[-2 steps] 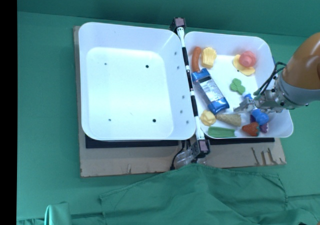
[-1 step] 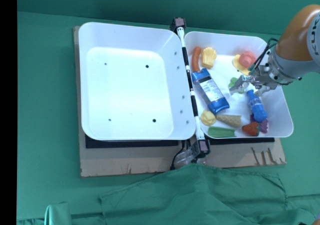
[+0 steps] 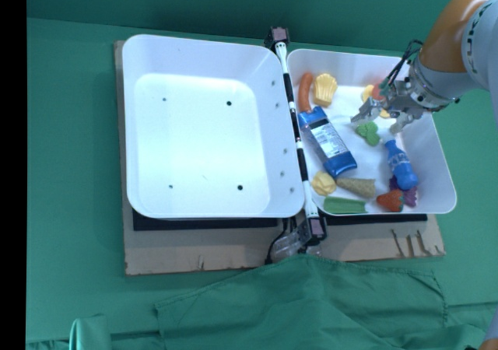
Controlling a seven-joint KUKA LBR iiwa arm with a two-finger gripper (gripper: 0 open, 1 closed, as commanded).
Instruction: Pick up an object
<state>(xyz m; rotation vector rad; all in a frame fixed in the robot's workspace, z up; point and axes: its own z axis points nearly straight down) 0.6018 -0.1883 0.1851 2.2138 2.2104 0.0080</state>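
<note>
Gripper (image 3: 381, 117) hangs over the right bin (image 3: 440, 177), fingers spread, nothing between them. A green leafy toy (image 3: 369, 133) lies just below the fingertips, toward seven o'clock, and is judged the nearest candidate for the pick; it is a compact lump with no clear long axis. A blue bottle (image 3: 400, 166) lies at five o'clock from the gripper, its long axis running roughly eleven to five. A small yellow piece sits just beside the fingers at ten o'clock, partly masked by them, so its identity is uncertain.

Contents of the right bin, further: blue packet (image 3: 328, 141) with its long axis eleven to five, orange carrot (image 3: 305, 90), yellow corn-like piece (image 3: 325, 89), round yellow item (image 3: 324, 183), cone (image 3: 356, 185), green pod (image 3: 345, 205), red and purple pieces (image 3: 397, 200) in the five o'clock corner. The left bin (image 3: 140, 61) holds no toys.
</note>
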